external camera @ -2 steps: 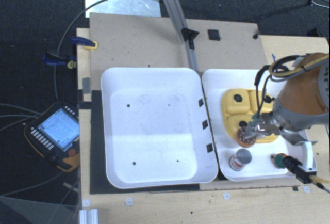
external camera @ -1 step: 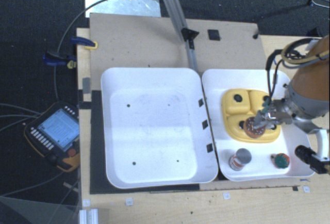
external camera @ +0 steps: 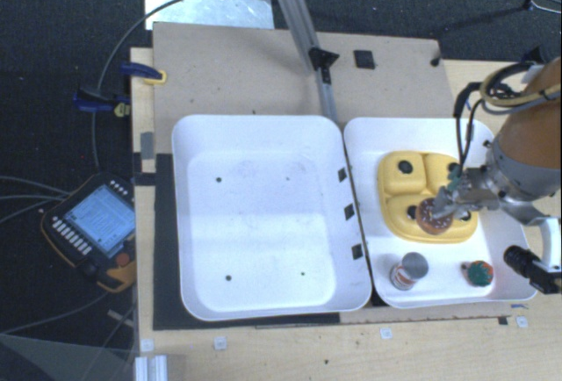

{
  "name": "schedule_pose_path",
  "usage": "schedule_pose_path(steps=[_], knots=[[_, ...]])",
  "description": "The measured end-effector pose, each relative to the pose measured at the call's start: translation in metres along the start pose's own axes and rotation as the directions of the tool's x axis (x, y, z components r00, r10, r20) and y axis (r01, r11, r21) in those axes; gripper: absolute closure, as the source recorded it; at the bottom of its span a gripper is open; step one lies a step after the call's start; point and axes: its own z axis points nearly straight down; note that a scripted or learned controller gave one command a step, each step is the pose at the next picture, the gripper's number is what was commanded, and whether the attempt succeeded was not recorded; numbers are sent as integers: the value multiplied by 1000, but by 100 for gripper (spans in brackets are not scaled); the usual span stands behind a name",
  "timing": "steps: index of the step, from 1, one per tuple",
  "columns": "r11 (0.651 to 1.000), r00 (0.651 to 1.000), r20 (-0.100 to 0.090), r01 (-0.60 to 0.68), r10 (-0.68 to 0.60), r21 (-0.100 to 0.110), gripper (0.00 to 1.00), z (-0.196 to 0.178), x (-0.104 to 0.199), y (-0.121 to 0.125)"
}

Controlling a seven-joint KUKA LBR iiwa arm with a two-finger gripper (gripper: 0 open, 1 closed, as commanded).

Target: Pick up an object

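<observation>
The right bin (external camera: 369, 195) holds a yellow lumpy object (external camera: 413, 182) with black spots, and a brown round object (external camera: 432, 218) rests on its near edge. A small grey can (external camera: 409, 269) and a green and orange object (external camera: 478, 273) lie near the bin's front wall. My gripper (external camera: 446, 204) hangs low over the yellow object, right at the brown round object, and reaches in from the right. Whether it touches the brown object is unclear.
The left bin (external camera: 189, 195) stands beside the right one with black clips (external camera: 349, 211) along the shared rim. A metal pole (external camera: 299, 10) slants across the back of the bench. A teach pendant (external camera: 92, 226) lies on the floor at the left.
</observation>
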Motion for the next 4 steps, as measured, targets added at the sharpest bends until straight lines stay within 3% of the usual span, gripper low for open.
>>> schedule_pose_path(steps=[2, 4], knots=[[1000, 1000, -3, 6, -6, 2, 100, 12, 101, 4], [1000, 1000, -3, 6, -6, 0, 100, -13, 221, 13]])
